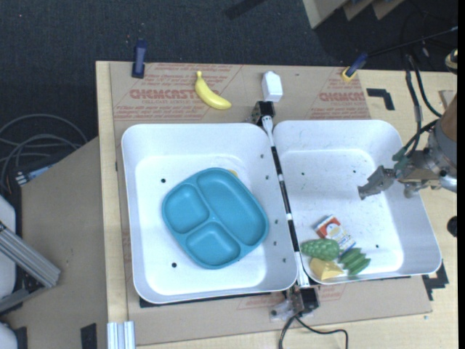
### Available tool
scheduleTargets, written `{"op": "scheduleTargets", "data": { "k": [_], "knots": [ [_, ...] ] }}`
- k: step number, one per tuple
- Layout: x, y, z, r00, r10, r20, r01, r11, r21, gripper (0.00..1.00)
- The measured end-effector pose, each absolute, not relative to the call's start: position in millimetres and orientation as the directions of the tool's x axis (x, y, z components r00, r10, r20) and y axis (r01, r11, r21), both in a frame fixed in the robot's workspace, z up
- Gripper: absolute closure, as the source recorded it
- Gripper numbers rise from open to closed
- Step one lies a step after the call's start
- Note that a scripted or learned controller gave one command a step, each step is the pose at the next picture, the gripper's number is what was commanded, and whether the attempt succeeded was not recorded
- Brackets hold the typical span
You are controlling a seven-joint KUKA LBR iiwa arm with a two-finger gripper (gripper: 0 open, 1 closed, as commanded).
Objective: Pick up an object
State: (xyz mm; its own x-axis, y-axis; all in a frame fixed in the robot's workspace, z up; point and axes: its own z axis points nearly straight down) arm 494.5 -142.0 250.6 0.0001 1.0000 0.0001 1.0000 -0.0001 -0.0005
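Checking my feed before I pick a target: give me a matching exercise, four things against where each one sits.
Things:
1. blue divided plate
2. banana
3. small pile of toy food
4. tool

Places:
A. on the cardboard beyond the bins
B. near corner of the right bin
C. in the left bin
D. over the right bin, near its right side

Pairs: 1-C, 2-A, 3-B, 4-D
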Motion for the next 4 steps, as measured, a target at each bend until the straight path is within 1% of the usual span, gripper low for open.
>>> {"op": "scheduleTargets", "data": {
  "k": [1,2,3,4],
  "knots": [
    [562.3,-201,242,0.001,1.000,-0.002,1.000,-0.001,0.002,0.00],
    [616.8,-174,215,-0.002,1.000,0.000,1.000,0.002,0.003,0.00],
    [666.0,-178,129,-0.001,1.000,0.000,1.000,0.001,0.000,0.00],
    [654.9,-128,144,-0.002,1.000,0.001,1.000,0.002,-0.001,0.00]
  ]
}}
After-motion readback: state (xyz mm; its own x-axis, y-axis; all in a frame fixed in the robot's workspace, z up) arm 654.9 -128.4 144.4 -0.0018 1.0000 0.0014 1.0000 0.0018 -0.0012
